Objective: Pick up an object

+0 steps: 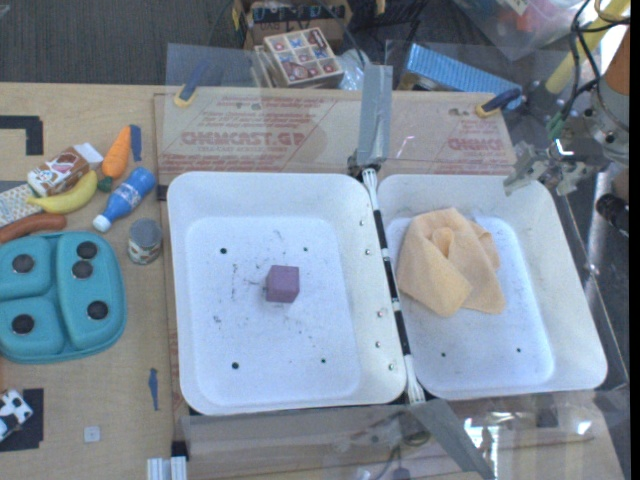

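Observation:
A small purple cube (282, 283) lies near the middle of the left white bin (200, 198). A crumpled pale orange cloth (448, 259) rests in the upper left part of the right white bin (570, 358). My gripper (540, 171) hangs at the far right corner of the right bin, above its rim, up and to the right of the cloth. It is small and partly lost against the cluttered background. Nothing can be seen in its grasp.
Left of the bins lie toy items: a teal tray (55, 293), a banana (65, 198), a carrot (118, 152), a blue bottle (125, 198) and a small can (145, 240). Behind the bins sit cardboard, a box (298, 56) and clear plastic sheets.

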Controlling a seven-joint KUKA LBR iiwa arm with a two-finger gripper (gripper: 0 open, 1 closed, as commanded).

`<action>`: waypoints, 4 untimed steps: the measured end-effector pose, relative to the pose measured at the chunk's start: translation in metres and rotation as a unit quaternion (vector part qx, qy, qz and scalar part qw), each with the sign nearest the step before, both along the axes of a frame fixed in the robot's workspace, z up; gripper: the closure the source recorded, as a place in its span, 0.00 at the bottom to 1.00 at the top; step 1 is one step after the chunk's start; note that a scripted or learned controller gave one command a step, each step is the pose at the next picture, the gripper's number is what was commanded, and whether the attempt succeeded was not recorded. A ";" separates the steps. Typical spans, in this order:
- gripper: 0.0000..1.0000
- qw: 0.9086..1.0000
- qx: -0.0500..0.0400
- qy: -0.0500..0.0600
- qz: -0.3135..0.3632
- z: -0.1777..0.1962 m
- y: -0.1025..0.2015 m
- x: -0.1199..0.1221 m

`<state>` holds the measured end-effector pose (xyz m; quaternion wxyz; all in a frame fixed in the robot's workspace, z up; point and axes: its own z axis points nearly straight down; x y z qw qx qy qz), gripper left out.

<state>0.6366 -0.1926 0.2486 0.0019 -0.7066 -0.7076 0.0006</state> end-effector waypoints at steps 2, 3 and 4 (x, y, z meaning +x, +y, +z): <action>0.00 0.998 -0.002 -0.007 0.060 -0.160 0.088 0.006; 1.00 0.998 -0.001 -0.009 0.058 -0.151 0.086 0.008; 1.00 0.991 -0.001 -0.002 0.137 -0.066 0.120 0.022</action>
